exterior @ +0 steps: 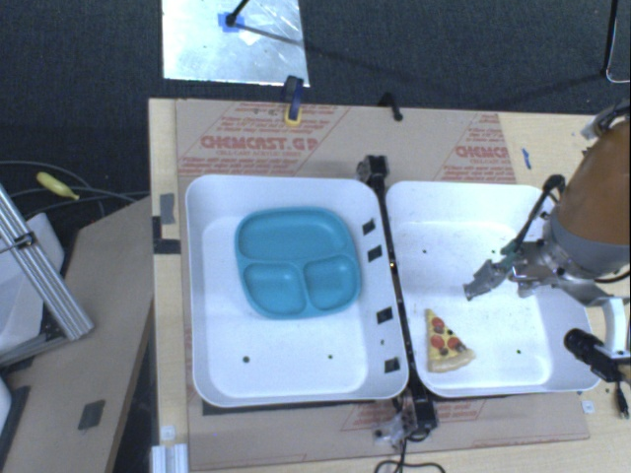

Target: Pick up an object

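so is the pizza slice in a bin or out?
In. The pizza slice lies flat in the right bin, near its front-left corner, apart from the end effector.

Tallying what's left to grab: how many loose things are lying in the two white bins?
2. A blue divided plate lies in the left bin; a pizza slice lies near the right bin's front edge. The arm may hide more.
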{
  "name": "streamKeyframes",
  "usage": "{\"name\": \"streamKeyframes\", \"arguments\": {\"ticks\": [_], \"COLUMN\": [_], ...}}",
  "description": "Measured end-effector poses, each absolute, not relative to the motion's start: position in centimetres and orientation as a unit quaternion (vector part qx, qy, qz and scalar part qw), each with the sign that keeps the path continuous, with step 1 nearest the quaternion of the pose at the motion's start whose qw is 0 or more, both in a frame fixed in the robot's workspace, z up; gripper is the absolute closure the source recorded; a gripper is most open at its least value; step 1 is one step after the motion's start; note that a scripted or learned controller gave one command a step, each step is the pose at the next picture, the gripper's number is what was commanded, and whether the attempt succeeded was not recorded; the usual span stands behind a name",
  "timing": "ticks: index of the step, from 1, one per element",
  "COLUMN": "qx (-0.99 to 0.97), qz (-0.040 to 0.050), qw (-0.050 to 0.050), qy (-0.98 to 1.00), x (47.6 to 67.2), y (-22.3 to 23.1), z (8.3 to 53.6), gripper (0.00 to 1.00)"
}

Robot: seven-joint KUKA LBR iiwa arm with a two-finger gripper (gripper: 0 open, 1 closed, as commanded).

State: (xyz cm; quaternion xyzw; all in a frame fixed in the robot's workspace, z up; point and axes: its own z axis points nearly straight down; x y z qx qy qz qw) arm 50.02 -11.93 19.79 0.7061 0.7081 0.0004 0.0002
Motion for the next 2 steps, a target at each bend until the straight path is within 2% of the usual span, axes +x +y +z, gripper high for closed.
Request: {"name": "streamKeyframes", "arguments": {"ticks": [1,2], "qx": [0.703,0.7], "qz": [0.0008,0.0051], "qw": [-0.002,0.001], "qy": [0.711,0.714], "x": [48.6,48.7], "y": [-3.2,11.3], "z": [18.4,24.2], "gripper": [0.0,0.0]}}
